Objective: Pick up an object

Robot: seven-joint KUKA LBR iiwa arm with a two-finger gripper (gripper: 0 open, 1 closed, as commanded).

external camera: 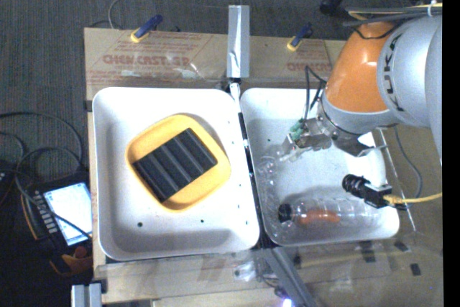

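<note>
The grey KUKA arm with its orange band [388, 75] reaches in from the right and hangs over the right bin; of the two shallow white plastic bins set side by side, the left bin [115, 226] bears one object and the right bin [262, 111] bears one bottle; the single yellow oval tray with a black ribbed insert [180, 160] lies in the middle of the left bin, its long axis running slantwise from lower left to upper right; the single clear plastic bottle with a dark cap and orange inside [327, 216] lies on its side along the right bin's near wall, long axis left to right, cap pointing left; the gripper [307, 136] hovers above that bin's middle, apart from the bottle, and whether it is spread or pressed together I cannot tell.
</note>
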